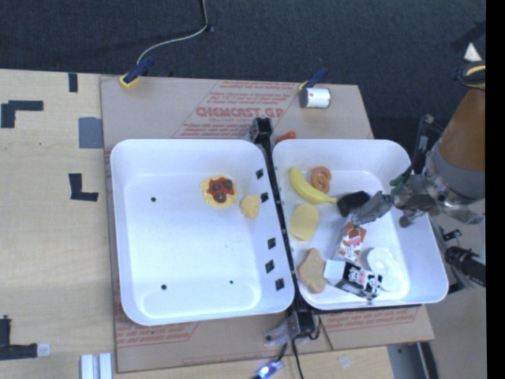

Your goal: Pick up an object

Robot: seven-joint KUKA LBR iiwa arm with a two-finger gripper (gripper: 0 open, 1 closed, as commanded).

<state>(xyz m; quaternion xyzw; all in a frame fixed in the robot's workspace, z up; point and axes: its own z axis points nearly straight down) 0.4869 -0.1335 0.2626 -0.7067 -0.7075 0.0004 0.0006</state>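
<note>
Gripper point(375, 208) over right bin point(359, 158), apparently near banana point(309, 189)

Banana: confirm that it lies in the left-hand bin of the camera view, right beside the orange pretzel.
Wrong on the bin. The camera view shows the banana in the right-hand bin, not the left-hand one. The rest stands: it lies right beside the orange pretzel.
</note>
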